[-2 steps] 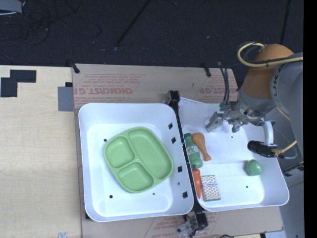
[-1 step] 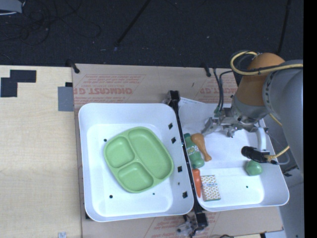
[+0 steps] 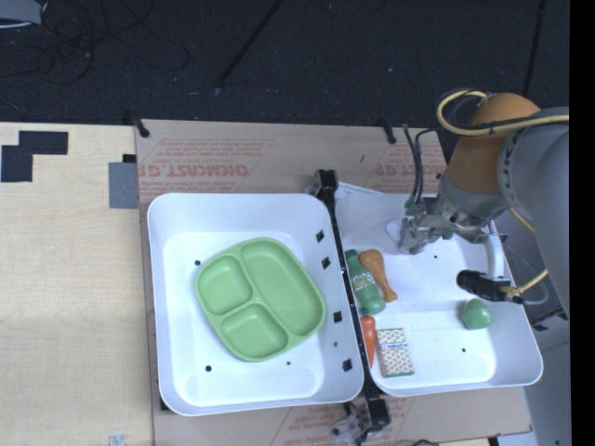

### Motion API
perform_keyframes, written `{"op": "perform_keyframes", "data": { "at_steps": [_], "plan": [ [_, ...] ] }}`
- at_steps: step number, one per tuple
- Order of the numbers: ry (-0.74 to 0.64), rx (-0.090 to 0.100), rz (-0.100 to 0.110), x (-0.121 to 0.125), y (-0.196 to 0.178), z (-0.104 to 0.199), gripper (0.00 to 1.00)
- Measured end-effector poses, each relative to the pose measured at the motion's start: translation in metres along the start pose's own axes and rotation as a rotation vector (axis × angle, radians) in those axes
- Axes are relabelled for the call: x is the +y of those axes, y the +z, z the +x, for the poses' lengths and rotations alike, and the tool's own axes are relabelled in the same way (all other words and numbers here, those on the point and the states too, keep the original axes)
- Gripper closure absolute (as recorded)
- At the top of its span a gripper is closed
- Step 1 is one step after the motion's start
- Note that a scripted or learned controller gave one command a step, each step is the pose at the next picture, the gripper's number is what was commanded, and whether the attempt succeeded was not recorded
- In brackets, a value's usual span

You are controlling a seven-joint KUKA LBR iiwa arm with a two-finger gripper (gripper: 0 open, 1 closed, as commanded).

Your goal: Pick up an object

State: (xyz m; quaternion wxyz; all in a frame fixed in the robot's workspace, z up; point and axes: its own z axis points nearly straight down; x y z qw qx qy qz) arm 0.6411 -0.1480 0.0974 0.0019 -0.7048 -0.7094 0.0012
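A: The pincer (image 3: pixel 416 235) hangs low in the right bin (image 3: pixel 521 365); its opening I can't tell, nothing visibly held.
B: Approach stage, I'd say; next it must centre over the green bottle (image 3: pixel 363 283) beside the divider.

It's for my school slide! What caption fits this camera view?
Robot arm over the right bin of toys, beside a green plate in the left bin.

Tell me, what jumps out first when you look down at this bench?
The pale green three-compartment plastic plate lying alone in the left white bin. Then the grey arm's gripper, hanging over the right white bin, where a green bottle, an orange drumstick-shaped toy and a small green lump lie.
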Motion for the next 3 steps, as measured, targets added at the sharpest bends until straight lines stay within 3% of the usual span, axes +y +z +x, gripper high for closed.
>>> {"op": "perform_keyframes", "data": {
  "at_steps": [3],
  "plan": [
    [0.004,-0.002,-0.008,0.002,-0.153,0.004,1.00]
  ]
}}
